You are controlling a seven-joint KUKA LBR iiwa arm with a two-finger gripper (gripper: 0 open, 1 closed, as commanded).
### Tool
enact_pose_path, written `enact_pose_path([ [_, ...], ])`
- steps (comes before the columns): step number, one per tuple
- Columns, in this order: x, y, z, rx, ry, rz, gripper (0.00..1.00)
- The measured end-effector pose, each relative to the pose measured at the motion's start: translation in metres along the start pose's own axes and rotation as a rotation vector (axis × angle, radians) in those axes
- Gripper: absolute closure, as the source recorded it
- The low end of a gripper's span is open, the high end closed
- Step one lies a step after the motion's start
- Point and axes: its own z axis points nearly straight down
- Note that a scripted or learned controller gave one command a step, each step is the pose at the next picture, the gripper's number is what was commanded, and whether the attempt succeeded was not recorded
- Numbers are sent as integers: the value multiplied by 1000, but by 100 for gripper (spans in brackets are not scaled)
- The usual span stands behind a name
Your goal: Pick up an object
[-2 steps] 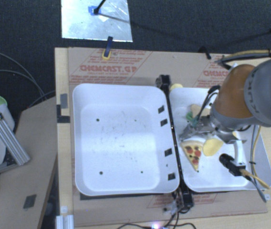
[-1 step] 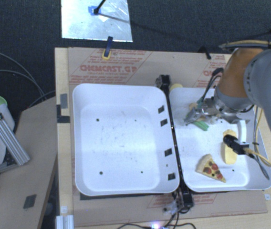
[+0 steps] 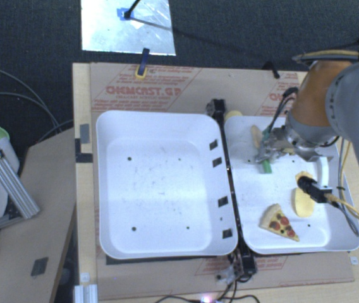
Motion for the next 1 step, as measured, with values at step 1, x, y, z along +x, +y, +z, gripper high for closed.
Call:
enact_pose_path([
  [1, 0, 1, -11, -2, 1, -1, 100],
])
